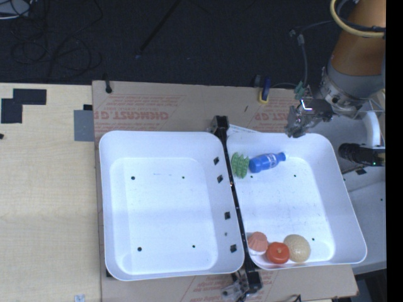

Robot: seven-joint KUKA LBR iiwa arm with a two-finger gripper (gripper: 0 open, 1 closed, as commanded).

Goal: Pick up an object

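The right bin (327, 187) holds a blue bottle (266, 162) lying on its side near the back, with a green spiky object (239, 165) touching its left end. At the front of that bin sit a pink piece (257, 241), a red round object (278, 252) and a beige ball (297, 247), close together. My gripper (297, 127) hangs above the bin's back rim, to the right of and behind the bottle, with nothing seen between its fingers. The view is too small and dark to show how the fingers stand.
The left bin (164, 206) lies beside the right one, with a black divider strip (228, 194) between them. Both rest on a cardboard sheet (164, 106). The arm's orange band (359, 36) rises at the upper right, with cables around it.
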